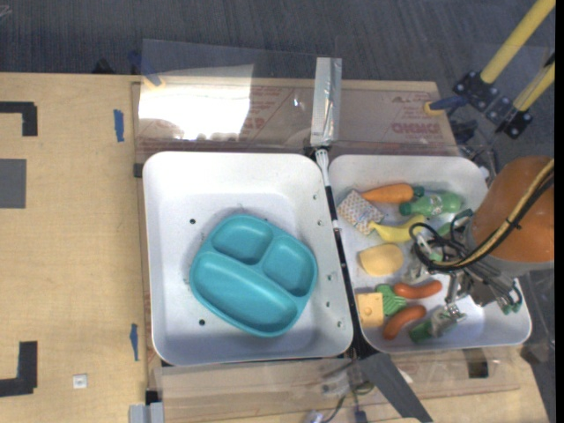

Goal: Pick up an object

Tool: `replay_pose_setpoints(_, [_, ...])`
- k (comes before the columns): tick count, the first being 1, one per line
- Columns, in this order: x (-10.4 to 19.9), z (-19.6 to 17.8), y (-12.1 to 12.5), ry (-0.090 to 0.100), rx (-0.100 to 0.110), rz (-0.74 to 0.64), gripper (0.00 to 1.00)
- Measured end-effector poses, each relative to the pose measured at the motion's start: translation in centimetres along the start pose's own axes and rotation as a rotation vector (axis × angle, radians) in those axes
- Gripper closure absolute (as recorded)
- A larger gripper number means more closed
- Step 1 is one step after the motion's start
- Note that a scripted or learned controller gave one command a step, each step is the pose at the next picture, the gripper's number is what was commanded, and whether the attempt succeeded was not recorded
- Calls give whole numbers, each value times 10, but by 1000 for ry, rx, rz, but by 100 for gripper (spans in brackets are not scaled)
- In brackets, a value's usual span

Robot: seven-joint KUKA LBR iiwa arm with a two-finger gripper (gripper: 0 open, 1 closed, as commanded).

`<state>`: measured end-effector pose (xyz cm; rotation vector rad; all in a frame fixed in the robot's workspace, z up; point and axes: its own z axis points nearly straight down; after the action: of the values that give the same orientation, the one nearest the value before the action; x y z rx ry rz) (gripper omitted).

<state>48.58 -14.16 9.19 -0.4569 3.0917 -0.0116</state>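
The right bin (507, 329) holds several toy foods: an orange carrot (388, 194), a green vegetable (434, 204), a checkered piece (356, 210), a banana (394, 232), a pale yellow round piece (382, 259), a red pepper (419, 289), a yellow cheese block (370, 307), a red-brown sausage (404, 321) and a small dark green piece (421, 330). My gripper (451, 314) is low in the front right part of this bin, just right of the sausage and the dark green piece. Cables and the wrist hide part of it.
The left bin (167, 192) holds a teal divided plate (254, 274). A raised divider (335, 236) separates the two bins. The orange-banded arm (520, 223) hangs over the right bin's right side. Yellow struts (520, 33) stand at the back right.
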Motion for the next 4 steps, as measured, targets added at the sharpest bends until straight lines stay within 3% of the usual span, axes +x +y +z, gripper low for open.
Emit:
replay_pose_setpoints(1, [-28,0,44,-2,-2,-35,0])
replay_pose_setpoints(2, [-32,-14,43,-14,3,-36,100])
replay_pose_setpoints(3, [-103,-96,90,2,-8,115,100])
replay_pose_setpoints(4, [-145,-176,104,0,-7,102,100])
